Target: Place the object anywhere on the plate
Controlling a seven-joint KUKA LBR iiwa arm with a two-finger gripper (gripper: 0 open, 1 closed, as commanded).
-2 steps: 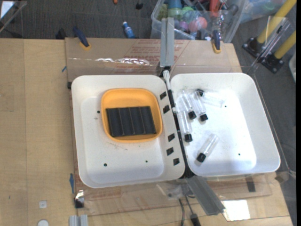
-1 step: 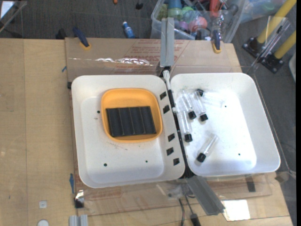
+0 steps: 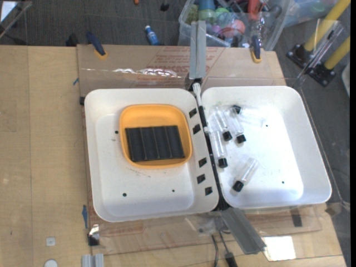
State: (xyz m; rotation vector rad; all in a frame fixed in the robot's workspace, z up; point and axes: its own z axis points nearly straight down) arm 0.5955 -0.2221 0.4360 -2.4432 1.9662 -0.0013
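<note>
An orange plate [image 3: 129, 121] sits in the left white bin [image 3: 105, 193]. A black ribbed rectangular block [image 3: 154, 143] lies flat on the plate's middle. In the right white bin [image 3: 295, 149] lie several clear plastic tubes with black caps, among them one at the bin's near middle [image 3: 243, 174] and a cluster near its left wall [image 3: 225, 128].
A black divider with small tabs [image 3: 201, 149] runs between the two bins. A clear tub of colourful items [image 3: 239, 10] stands behind the bench. Yellow-and-black stand legs [image 3: 325, 49] are at the back right. Cables and a grey bracket [image 3: 242, 235] lie at the front edge.
</note>
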